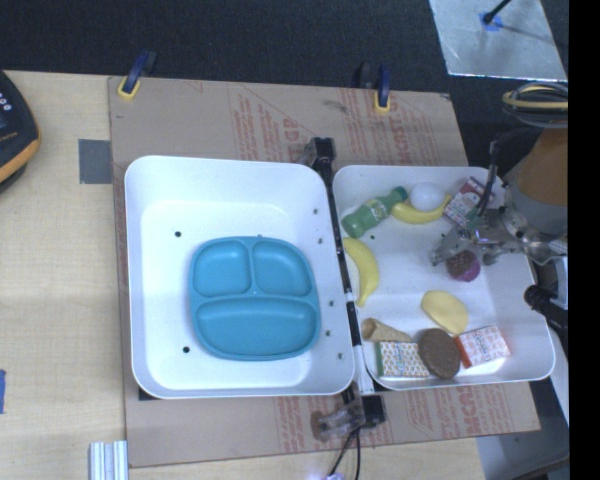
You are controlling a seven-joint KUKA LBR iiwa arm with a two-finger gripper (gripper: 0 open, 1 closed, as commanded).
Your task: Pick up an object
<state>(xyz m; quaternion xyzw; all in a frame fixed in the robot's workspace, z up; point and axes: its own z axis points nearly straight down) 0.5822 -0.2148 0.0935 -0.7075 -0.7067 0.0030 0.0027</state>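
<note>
- You had the arm (540, 173) reaching in from the right, over the upper right part of the right bin (500, 376).
- Your gripper (467, 248) sat low inside that bin, its metal parts spread just above a small dark purple object (464, 266).
- That purple piece lay right under the gripper and seemed to touch it, but you could not tell whether it was actually clamped or how wide the gripper stood.
- Just beside the gripper, toward the bin's top edge, you had a small red and white packet (463, 204).
- Along the top of the right bin lay a green bottle (371, 214), a small banana (421, 212) and a white ball (427, 195) touching it.
- A larger banana (361, 269) lay against the bin's left wall.
- Lower down you had a pale yellow lump (445, 310), a brown round disc (439, 352), a red and white box (483, 346) and a flat patterned packet (399, 358).
- The left bin (160, 198) held a blue divided tray (253, 297), well apart from the gripper.
</note>
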